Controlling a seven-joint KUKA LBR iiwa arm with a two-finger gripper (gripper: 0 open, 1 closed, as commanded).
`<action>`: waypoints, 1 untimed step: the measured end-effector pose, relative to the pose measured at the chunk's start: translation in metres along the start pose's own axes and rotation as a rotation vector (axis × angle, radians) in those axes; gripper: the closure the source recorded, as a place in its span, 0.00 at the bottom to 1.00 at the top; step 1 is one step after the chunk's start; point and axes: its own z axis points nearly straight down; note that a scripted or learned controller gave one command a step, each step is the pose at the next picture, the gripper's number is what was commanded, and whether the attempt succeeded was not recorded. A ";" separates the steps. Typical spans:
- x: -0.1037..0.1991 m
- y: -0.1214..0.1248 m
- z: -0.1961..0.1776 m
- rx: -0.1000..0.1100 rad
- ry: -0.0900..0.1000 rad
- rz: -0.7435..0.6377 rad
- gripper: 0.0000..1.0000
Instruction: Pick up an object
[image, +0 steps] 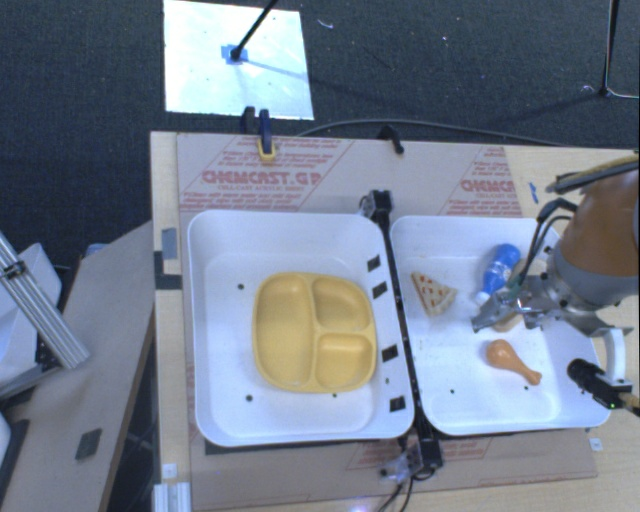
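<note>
Dark carpet floor (80, 100) — pale sheet (235, 75) lying on it.

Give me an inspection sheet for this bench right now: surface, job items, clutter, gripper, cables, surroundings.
Surface: two white bins side by side, left bin and right bin, on a board printed CHEMCAST.
Job's things: in the right bin, a waffle wedge, a blue bottle and an orange drumstick.
Clutter: yellow divided plate in the left bin.
Gripper: gripper low in the right bin between bottle and drumstick; nothing seen held.
Cables: black cable along the bench's far edge.
Surroundings: dark carpet, pale floor panel.
</note>
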 end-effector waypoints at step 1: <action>0.002 0.006 0.061 0.001 0.000 0.000 0.00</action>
